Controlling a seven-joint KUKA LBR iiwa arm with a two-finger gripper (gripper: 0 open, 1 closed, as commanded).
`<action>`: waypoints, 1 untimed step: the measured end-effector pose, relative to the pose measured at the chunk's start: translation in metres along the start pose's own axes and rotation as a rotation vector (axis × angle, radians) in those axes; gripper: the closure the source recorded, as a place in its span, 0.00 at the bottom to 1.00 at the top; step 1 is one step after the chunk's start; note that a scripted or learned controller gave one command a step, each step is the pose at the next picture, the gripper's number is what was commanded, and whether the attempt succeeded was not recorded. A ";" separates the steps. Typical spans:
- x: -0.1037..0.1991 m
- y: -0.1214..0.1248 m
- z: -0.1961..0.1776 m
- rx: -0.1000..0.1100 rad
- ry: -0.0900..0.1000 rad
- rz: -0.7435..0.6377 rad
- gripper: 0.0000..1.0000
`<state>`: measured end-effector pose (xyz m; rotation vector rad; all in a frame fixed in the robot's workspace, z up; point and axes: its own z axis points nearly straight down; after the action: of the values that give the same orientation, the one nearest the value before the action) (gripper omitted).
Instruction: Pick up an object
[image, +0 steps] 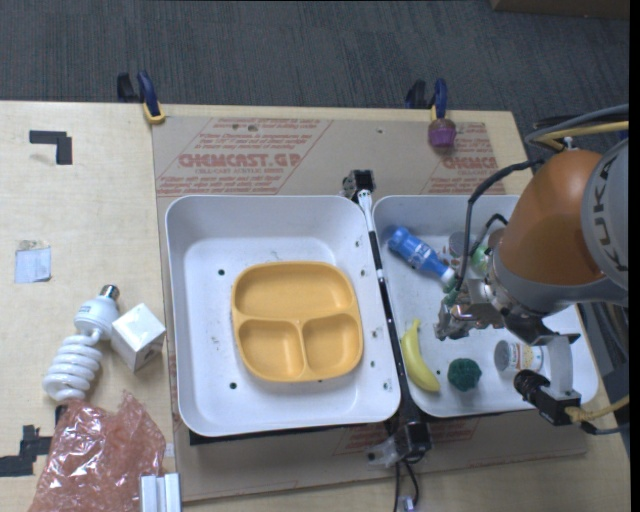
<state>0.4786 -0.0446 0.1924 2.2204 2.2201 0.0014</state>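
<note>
In the right bin lie a blue bottle at the back left, a yellow banana by the front left wall, a dark green ball next to it, and a small white bottle further right. My gripper hangs over the middle of this bin, just above and behind the green ball and right of the banana. The grey arm with its orange band covers the bin's right half. I see nothing held in the gripper.
The left bin carries a yellow divided plate. Left of the bins on the bench lie a spiral light bulb, a white cube and a pink plastic bag. A purple object sits behind the right bin.
</note>
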 end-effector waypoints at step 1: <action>-0.035 -0.001 0.000 0.001 0.000 0.001 1.00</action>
<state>0.4779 -0.0797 0.1923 2.2218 2.2189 0.0002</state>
